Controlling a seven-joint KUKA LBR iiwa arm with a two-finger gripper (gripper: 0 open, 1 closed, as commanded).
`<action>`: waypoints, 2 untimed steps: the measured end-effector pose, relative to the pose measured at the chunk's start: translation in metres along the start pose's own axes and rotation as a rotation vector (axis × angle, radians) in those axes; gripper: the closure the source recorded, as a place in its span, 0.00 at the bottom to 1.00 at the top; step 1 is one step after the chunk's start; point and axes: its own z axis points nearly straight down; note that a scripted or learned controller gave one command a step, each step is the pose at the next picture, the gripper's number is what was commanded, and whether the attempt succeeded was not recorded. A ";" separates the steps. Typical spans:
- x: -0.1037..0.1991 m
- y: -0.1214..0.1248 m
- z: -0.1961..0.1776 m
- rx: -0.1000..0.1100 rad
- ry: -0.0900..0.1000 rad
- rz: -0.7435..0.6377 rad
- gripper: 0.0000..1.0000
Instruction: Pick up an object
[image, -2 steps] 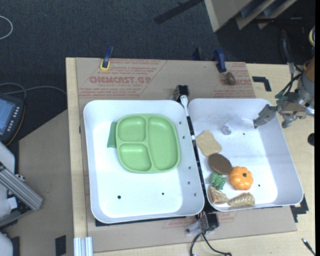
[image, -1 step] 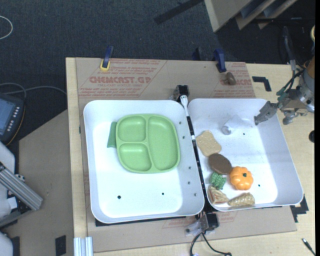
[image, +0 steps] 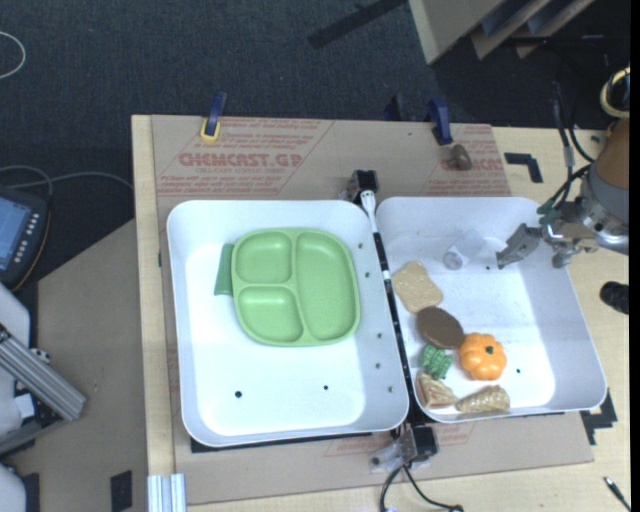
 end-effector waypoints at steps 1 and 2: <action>-0.008 -0.003 0.047 0.000 0.000 0.000 0.00; -0.007 -0.003 0.100 0.000 0.000 -0.001 0.00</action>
